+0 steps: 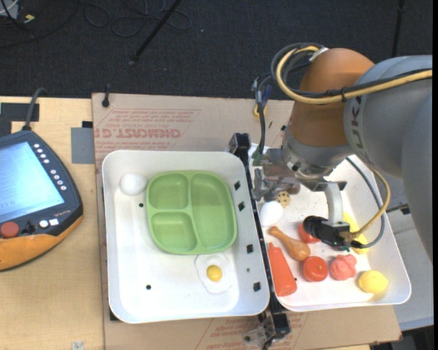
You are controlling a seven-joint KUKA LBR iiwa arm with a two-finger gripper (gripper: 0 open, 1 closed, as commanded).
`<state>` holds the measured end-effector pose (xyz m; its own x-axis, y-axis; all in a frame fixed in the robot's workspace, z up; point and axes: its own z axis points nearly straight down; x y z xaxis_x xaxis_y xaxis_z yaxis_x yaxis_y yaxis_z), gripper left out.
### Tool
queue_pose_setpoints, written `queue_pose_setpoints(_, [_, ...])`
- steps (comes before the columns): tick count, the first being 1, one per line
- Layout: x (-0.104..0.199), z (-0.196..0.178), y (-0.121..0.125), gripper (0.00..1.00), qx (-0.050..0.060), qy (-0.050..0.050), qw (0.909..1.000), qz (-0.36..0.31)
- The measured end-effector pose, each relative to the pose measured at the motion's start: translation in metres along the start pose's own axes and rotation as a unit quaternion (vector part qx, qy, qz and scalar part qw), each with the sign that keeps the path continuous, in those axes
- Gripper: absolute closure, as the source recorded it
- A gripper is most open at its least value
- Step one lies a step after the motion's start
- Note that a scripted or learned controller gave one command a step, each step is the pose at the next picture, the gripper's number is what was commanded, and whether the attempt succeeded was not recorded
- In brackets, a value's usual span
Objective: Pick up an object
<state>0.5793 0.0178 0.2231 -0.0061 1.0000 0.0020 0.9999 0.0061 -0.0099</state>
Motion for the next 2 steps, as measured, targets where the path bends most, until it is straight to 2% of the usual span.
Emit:
queue_pose_setpoints(1, [0.060, 0.005, -0.005, 1.00, 0.000, 0.000, 1.0000, 0.000])
queue_pose_setpoints(2, [0.054, 0.006, -0.018, 1.00, 0.001, -0.002, 1.0000, 0.002])
